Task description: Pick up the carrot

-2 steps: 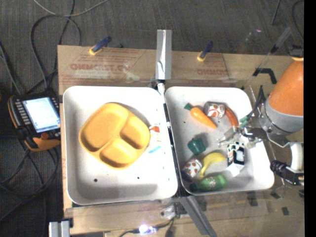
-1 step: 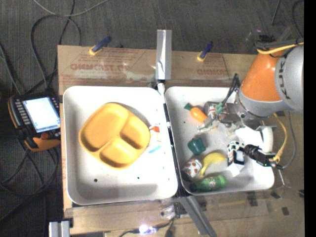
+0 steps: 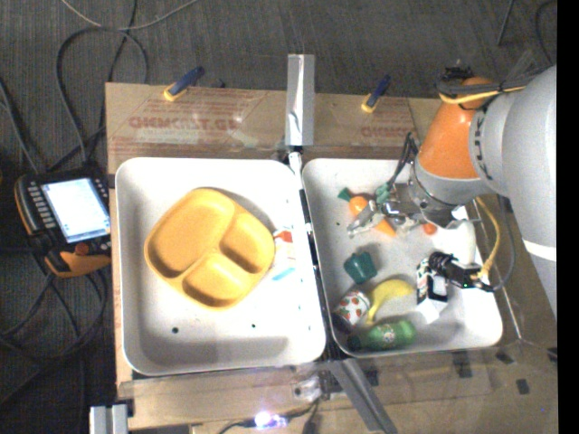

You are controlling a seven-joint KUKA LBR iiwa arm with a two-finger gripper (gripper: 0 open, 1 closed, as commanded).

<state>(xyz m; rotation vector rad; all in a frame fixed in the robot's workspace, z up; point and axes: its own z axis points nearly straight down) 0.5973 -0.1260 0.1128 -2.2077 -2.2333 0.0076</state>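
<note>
The small orange carrot (image 3: 360,205) lies in the right-hand shallow white bin (image 3: 488,325), above the dark green cup (image 3: 359,266); the metal end effector (image 3: 384,211) sits just beside it, whether open or closed cannot be told; reaching seems underway; closing squarely on the carrot looks next.

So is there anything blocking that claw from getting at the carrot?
Nothing visible does. The gripper is already down at the carrot near the back of the right bin. The green cup and the banana lie nearer the front, off to the side.
</note>
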